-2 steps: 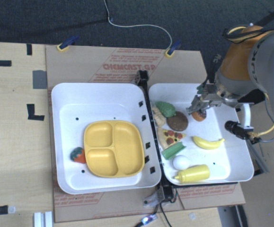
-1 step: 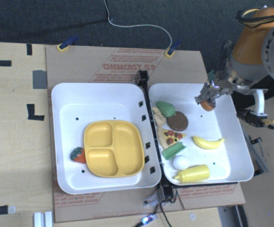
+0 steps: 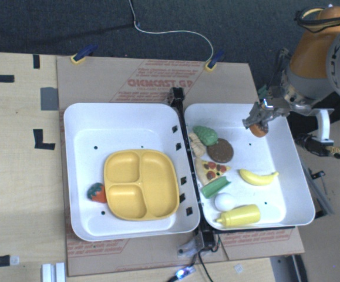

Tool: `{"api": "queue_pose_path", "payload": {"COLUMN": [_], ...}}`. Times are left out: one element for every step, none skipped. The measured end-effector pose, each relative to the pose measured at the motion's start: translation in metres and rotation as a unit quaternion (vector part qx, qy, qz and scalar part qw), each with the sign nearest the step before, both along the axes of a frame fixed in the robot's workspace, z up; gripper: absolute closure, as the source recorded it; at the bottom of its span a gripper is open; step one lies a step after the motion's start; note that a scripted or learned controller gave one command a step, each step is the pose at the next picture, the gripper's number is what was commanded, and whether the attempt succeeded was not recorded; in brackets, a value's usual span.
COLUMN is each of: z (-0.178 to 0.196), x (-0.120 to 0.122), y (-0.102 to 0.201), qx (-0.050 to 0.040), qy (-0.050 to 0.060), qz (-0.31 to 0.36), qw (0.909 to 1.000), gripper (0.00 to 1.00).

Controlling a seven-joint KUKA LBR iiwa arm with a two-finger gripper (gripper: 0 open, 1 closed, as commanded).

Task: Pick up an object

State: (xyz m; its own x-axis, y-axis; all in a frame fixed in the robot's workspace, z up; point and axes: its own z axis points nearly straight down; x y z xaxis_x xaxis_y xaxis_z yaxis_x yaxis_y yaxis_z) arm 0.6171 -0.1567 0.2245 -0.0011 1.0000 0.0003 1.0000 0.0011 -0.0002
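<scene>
Left bin [image 3: 76,122]: a yellow divided plate [image 3: 141,184] lies flat at the centre of the floor, toward the near edge. A small red and green item, likely a toy strawberry [image 3: 96,192], rests against the plate's left rim.

Right bin [image 3: 293,175]: the objects cluster along its left wall. From far to near: a green leafy piece [image 3: 205,135], a brown round disc [image 3: 221,151] touching it, a pale wedge [image 3: 197,146] against the wall, a pizza slice [image 3: 211,170], a green pod [image 3: 215,186], a white egg [image 3: 224,202] and a yellow bottle [image 3: 239,215] lying on its side at the near edge. A banana [image 3: 258,177] lies apart from these, near the middle of the floor.

Gripper [image 3: 258,122]: positioned over the far right corner of the right bin, reaching in from the right. A small orange object [image 3: 258,129] sits at its tip, just beneath the fingers. The fingers appear closed around it, and it looks clear of the bin floor, though the view is too small to confirm contact on both sides.
</scene>
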Motion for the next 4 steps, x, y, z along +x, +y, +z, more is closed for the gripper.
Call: {"api": "queue_pose_path", "payload": {"z": [-0.004,-0.014,-0.008,-0.009], "x": [-0.014,-0.037,-0.055,-0.087], "y": [0.054,0.098,0.152,0.183], "qx": [0.0003,0.0003,0.0009,0.0002], "qy": [0.001,0.002,0.002,0.003], "qz": [0.002,0.002,0.003,0.002], "qw": [1.0000,1.0000,1.0000,1.0000], "gripper": [1.00,1.00,1.00,1.00]}}
